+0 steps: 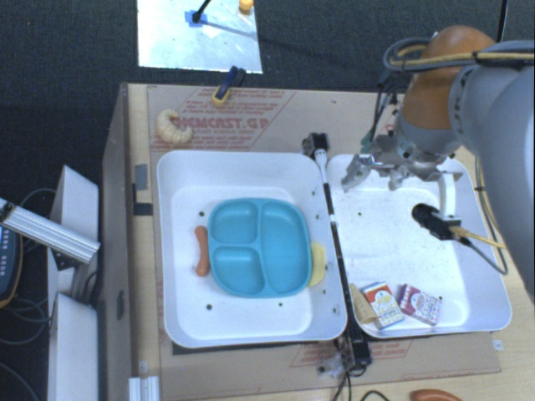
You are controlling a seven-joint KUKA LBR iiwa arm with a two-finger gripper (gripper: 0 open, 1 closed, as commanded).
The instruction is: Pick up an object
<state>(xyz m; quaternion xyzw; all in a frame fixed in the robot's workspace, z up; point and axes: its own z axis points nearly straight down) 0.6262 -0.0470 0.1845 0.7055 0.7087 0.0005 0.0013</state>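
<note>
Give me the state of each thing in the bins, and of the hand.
Blue divided plate: right side up, flat in the left bin, compartments bare.
Orange sausage: lying flat beside the plate's left edge.
Yellow piece: partly hidden under the plate's right rim.
Two small cartons: lying flat, side by side, right bin's near end.
Hand: over the right bin's far end, apart from the cartons.

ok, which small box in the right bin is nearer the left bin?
The blue-and-yellow box; the reddish box lies beyond it, further right in the camera view.
</note>
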